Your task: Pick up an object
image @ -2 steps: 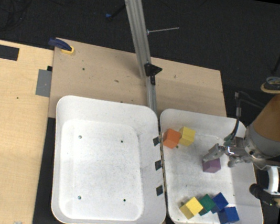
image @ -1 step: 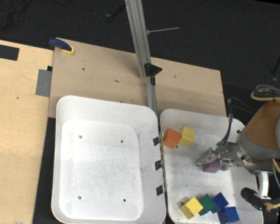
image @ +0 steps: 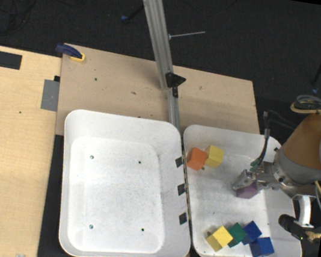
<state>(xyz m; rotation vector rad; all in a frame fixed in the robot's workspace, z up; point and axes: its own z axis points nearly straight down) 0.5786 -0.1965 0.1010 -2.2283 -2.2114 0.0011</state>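
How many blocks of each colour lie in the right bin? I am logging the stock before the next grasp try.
Orange block: 1
Yellow blocks: 2
Green block: 1
Blue blocks: 2
Purple block, under the gripper: 1
Total: 7

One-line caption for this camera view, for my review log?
Gripper low over a purple block in the right bin, with orange, yellow, green and blue blocks nearby.
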